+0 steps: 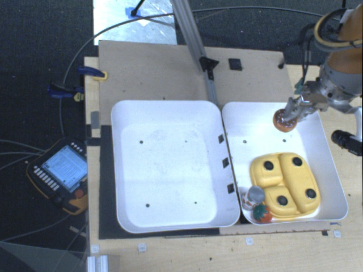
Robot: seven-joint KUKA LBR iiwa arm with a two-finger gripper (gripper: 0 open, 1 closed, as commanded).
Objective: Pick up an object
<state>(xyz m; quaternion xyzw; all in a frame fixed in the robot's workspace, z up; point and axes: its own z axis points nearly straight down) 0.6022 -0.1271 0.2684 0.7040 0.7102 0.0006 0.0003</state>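
At the far edge of the right bin (pixel 326 152), we see the gripper (pixel 288 117) directly over a small brown round object (pixel 283 121) near the rim; we cannot tell whether it has hold of it, so we judge the pick unconfirmed, with lift-off left. Nearer in the same bin lie a large yellow moulded piece (pixel 285 184), a small grey cylinder (pixel 255 195) and a green-and-orange item (pixel 260 212), well apart from the gripper, while the left bin (pixel 122 152) sits alongside on the tabletop (pixel 153 72).
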